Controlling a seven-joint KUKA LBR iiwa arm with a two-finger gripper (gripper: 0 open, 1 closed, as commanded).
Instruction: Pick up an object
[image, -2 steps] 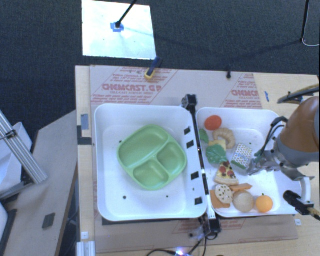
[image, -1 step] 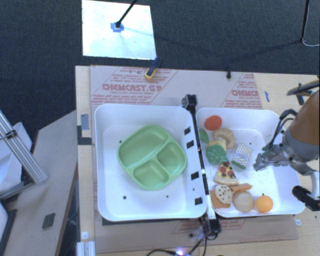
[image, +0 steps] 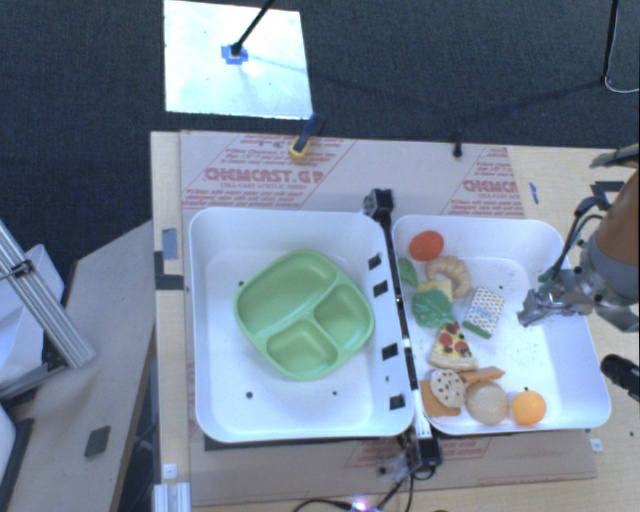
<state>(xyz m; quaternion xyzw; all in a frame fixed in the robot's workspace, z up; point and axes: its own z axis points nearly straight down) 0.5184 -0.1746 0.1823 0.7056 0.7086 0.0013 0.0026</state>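
Currently we log the gripper (image: 535, 305) over the right bin (image: 570, 345), near its right wall, holding nothing; we cannot tell its opening. Nearest candidate, the small checkered box (image: 484, 310), lies just leftward toward the bin's centre, long axis slanted.

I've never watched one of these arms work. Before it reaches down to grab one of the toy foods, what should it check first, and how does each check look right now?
1. Something to pick: ok. The right white bin holds toy foods, among them a red tomato, a pizza slice and an orange ball.
2. Gripper over that bin: ok, above its right side.
3. Gripper carrying nothing: ok, no object sits between its fingers.
4. Gripper lined up with a target: not ok. It hangs over bare bin floor; the nearest item, a small checkered box, lies to its left.
5. Easy single grab: cannot tell. Items at the bin's left are crowded; the orange ball sits more apart.
6. Green divided plate out of the way: ok, in the left bin.
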